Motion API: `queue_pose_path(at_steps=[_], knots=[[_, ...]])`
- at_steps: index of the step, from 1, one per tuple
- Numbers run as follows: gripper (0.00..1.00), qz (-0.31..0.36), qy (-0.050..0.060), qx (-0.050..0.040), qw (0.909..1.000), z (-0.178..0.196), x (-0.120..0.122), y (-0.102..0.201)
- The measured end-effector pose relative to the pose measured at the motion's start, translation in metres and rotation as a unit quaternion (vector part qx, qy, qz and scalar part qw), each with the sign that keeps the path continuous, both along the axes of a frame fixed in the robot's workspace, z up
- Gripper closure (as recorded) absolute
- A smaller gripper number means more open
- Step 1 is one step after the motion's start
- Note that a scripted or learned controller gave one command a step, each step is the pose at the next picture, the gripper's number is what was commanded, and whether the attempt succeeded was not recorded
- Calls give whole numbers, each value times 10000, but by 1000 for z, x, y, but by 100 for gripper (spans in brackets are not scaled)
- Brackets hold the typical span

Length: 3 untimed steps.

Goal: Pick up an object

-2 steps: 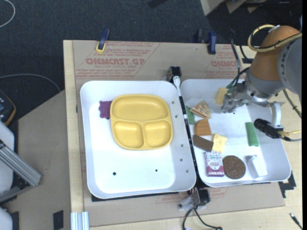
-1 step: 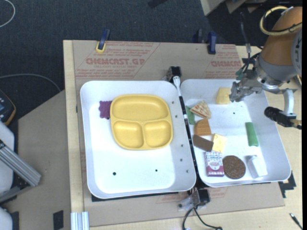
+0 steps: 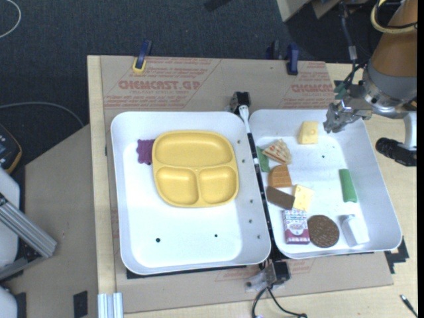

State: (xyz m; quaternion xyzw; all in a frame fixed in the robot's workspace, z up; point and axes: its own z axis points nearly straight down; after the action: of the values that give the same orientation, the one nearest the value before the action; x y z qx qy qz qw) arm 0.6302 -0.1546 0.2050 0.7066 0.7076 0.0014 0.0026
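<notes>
Nearest the camera, along the near edge of the right bin (image 3: pixel 384 197), lie a red packet (image 3: pixel 296 226), a round brown cookie (image 3: pixel 323 230) and a small white block (image 3: pixel 352 229), close together in a row. Just beyond them sit a dark brown piece (image 3: pixel 279 197) and a pale yellow square (image 3: pixel 303 196), touching or nearly so, with an orange-brown chunk (image 3: pixel 280 175) and a sandwich wedge (image 3: pixel 277 152) farther back along the bin's left wall. A green stick (image 3: pixel 347 185) lies by itself toward the right side. A yellow cheese cube (image 3: pixel 308 132) sits alone in the far part of the bin, with bare white floor around it.

The tool (image 3: pixel 335 121) hangs over the far right corner of this bin, just right of the cheese cube and apart from it; nothing shows between its fingers, but at this size I cannot tell whether they are parted or closed. The grey arm (image 3: pixel 391 78) enters from the far right.

In the left bin (image 3: pixel 122 197), a yellow divided tray (image 3: pixel 196 167) fills the far half, and a purple piece (image 3: pixel 144 150) pokes out from its left edge. The near half of that bin is open floor.

Both bins rest on a cardboard-covered counter (image 3: pixel 199 85), held by clamps (image 3: pixel 140 58) at the far edge. A black bracket (image 3: pixel 240 101) stands at the far end of the seam between the bins.
</notes>
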Motion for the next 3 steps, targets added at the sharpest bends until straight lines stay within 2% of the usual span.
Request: queue_pose_path(at_steps=[1,3], knots=[[100,-1,0,0,10000,21,1,0],[100,22,46,21,10000,3,13,106]])
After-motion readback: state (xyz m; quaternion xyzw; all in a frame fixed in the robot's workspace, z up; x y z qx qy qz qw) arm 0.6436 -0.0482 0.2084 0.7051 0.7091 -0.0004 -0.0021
